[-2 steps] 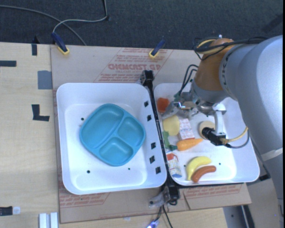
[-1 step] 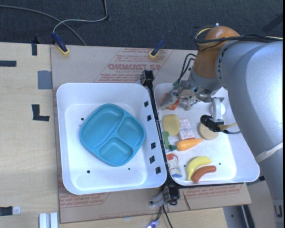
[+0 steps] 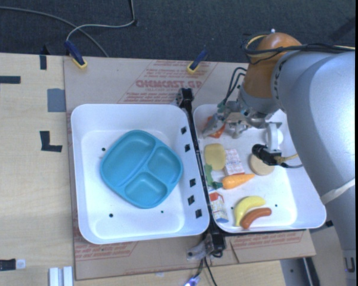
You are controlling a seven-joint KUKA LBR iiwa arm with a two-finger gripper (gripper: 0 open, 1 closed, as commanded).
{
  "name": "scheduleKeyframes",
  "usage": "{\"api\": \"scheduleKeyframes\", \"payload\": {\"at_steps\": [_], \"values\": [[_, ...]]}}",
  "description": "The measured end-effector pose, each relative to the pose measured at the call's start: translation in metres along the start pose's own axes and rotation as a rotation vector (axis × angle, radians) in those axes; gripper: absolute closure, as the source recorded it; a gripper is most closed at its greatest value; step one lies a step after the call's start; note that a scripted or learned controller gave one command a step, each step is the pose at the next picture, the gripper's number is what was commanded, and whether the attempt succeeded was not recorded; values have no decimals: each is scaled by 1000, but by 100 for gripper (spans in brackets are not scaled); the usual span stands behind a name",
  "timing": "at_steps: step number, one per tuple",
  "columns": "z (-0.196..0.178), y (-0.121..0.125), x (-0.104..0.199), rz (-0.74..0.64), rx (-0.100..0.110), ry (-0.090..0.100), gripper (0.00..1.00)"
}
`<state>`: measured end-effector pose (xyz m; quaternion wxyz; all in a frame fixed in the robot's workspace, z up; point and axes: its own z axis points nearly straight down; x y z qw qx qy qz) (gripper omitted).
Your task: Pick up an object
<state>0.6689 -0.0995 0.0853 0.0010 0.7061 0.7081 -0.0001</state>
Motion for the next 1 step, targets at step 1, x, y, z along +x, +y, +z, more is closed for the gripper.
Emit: {"api": "scheduleKeyframes", "payload": {"at_steps": [1], "values": [[0,0,4,2,0,-1,0]]}}
